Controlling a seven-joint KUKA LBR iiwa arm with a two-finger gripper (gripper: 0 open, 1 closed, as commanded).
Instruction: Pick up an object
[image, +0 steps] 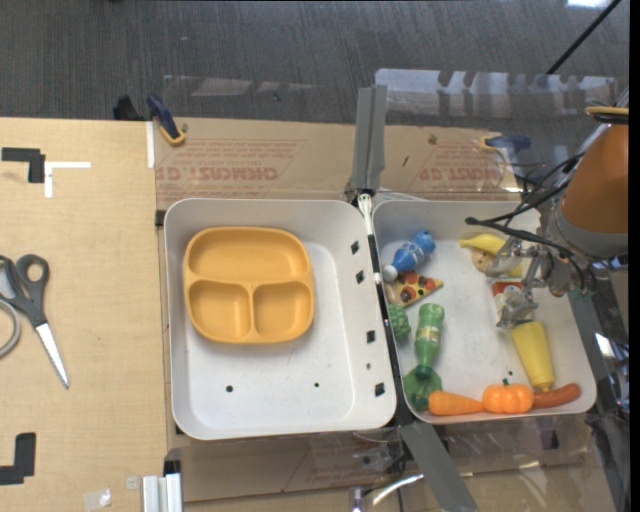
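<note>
My claw (515, 305) is down inside the right bin (470, 370), toward its right half, my arm (600, 190) coming in from the right with the orange band above it. Can't tell how wide the claw is spread — cables and metal bits clutter that spot — and I see nothing clearly gripped in it.

Right bin contents: a yellow mustard bottle (533, 352) lies just below my claw, near or touching the tip, can't say which. A banana (482, 243) sits at upper middle, just left of my wrist hardware. Something small and red (506, 290) is next to the claw, too hidden to name. A blue toy (410, 252) lies near the top left of that bin, with a pizza slice (414, 289) right below it. A green bottle (429, 336) lies roughly upright in the view, below the pizza slice; another green piece (399, 322) sits by the left wall. Along the bottom edge — a carrot (456, 404), a small orange pumpkin (507, 399), and a red sausage (556, 396) in a row, close together.

Left bin (270, 400) holds a yellow divided plate (249, 284) in its upper left part. Scissors (36, 310) lie on the bench (80, 400), well left of both bins.
</note>
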